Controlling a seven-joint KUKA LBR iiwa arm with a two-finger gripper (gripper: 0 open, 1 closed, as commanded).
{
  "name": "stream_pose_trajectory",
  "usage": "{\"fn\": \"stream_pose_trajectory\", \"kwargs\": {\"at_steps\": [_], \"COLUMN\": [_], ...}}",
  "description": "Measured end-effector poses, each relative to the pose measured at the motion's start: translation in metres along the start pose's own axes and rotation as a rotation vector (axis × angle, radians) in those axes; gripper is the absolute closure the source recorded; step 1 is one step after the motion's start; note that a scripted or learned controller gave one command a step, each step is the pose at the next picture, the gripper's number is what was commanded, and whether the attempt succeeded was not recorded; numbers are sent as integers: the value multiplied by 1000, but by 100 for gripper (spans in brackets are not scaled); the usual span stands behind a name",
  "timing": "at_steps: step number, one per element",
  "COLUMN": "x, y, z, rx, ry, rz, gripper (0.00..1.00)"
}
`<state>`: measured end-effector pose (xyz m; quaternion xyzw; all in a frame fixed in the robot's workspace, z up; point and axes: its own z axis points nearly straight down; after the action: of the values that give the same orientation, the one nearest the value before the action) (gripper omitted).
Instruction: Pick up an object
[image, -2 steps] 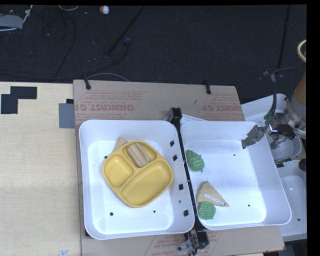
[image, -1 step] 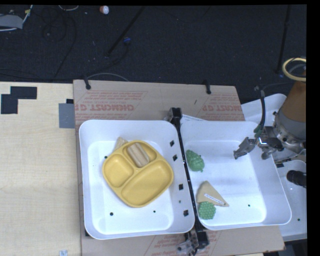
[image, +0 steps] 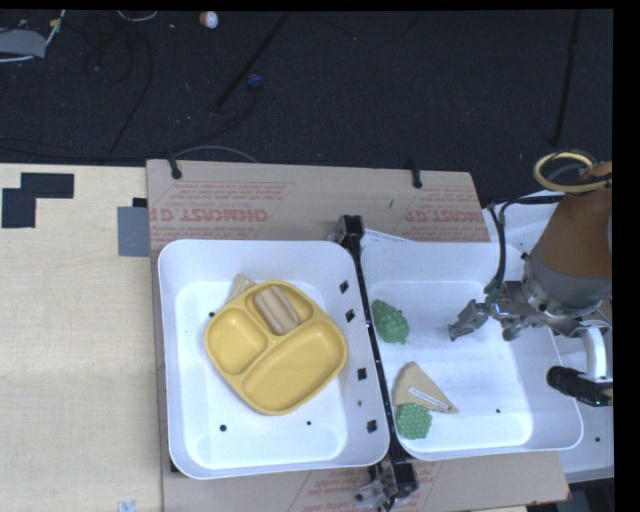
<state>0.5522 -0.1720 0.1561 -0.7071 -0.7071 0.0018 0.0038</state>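
Observation:
The right bin (image: 480, 430) holds a green leafy lump (image: 389, 322) near its left wall, a tan wedge-shaped sandwich piece (image: 421, 388) toward the front, and a second green lump (image: 413, 421) just below the wedge. My gripper (image: 468, 322) hangs over the right bin's middle right, with its fingers pointing left and spread apart. Nothing sits between them. The gripper is to the right of the first green lump and above the wedge, apart from both.
The left bin (image: 190, 400) carries a yellow divided plate (image: 277, 348) with a tan bread-like piece (image: 276, 308) in its upper compartment. A black divider (image: 363, 330) separates the bins. Cardboard lies under both. My arm's orange band (image: 580, 235) rises at the right.

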Motion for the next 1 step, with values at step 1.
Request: {"fn": "stream_pose_trajectory", "kwargs": {"at_steps": [1], "x": [-4], "y": [-9], "z": [56], "rx": [-2], "ry": [0], "rz": [0], "gripper": [0]}}
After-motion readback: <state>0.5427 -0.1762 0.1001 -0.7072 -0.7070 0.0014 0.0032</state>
